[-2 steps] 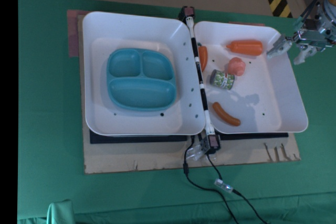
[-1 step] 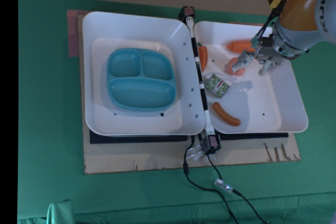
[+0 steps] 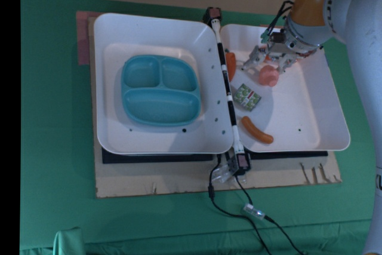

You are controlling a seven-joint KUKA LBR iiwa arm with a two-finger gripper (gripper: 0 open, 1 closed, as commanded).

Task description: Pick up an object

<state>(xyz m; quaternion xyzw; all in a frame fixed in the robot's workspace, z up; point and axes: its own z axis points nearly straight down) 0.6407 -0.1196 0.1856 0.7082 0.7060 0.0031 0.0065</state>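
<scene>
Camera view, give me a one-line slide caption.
Gripper over a pink object in the right bin; divided blue plate in the left.

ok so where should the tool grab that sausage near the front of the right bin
Probably across the middle of the sausage, coming straight down from above. It lies flat, long and thin, angled across the right bin floor, so closing across its narrow width suits it; open floor lies on both sides.

Teal divided plate (image 3: 160, 90), white bins (image 3: 149, 30), orange sausage (image 3: 257, 130), green-patterned packet (image 3: 247, 97), pink cup (image 3: 268, 75).
</scene>
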